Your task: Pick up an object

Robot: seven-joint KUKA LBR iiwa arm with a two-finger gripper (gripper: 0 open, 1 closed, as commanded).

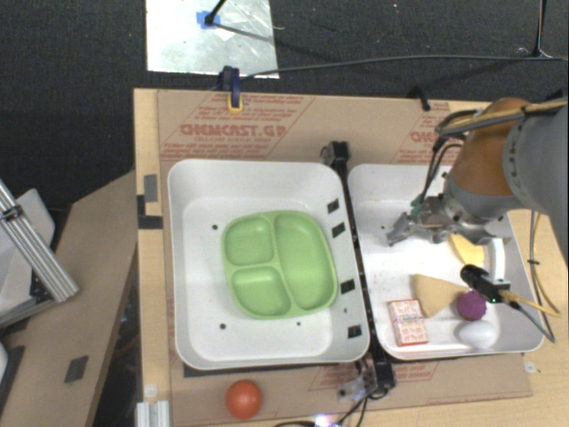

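Where cheese wedge (433,293) lies, purple ball (471,306) touching

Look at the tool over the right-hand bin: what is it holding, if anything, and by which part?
Nothing. The tool hangs over bare floor of the right bin, with no object between its fingers.

- A green divided tray (279,264) is seen lying in the left white bin (196,194).
- An orange ball (244,398) is seen on the bench (267,118), just in front of that bin.
- A silvery sheet (178,25) is laid beyond the bench.
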